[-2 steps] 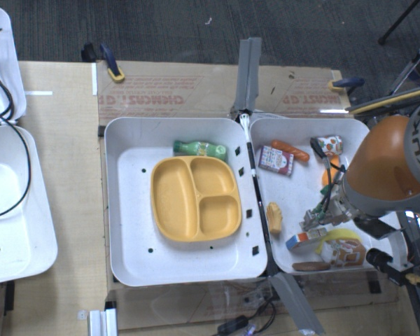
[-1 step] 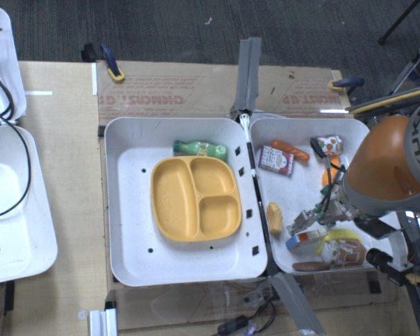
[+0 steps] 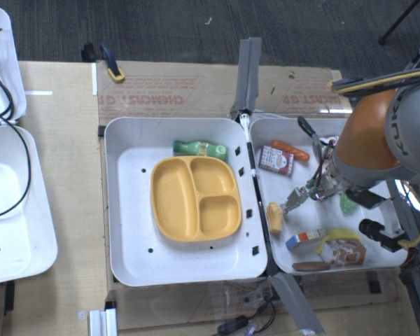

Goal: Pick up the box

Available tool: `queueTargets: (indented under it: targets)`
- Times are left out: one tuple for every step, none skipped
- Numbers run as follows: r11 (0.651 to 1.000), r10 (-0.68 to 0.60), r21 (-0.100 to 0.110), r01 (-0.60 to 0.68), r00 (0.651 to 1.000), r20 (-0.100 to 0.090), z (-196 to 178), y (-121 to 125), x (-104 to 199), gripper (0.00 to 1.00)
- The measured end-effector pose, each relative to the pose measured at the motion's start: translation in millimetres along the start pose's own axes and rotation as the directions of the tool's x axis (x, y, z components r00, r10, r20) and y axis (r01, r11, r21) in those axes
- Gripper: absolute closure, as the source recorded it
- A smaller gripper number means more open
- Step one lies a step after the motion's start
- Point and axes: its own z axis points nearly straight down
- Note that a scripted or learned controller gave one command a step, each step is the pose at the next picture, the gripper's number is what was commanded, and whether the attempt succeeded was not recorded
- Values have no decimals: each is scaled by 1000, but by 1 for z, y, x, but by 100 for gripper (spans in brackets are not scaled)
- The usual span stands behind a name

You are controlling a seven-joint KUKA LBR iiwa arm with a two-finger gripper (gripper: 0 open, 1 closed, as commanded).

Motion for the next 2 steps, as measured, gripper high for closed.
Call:
queueTargets:
  targets:
    - [996, -89, 1, 89, 996, -1, 0, -30, 17, 0]
    - [996, -85, -1, 85, 996, 1, 0, 16, -12, 0]
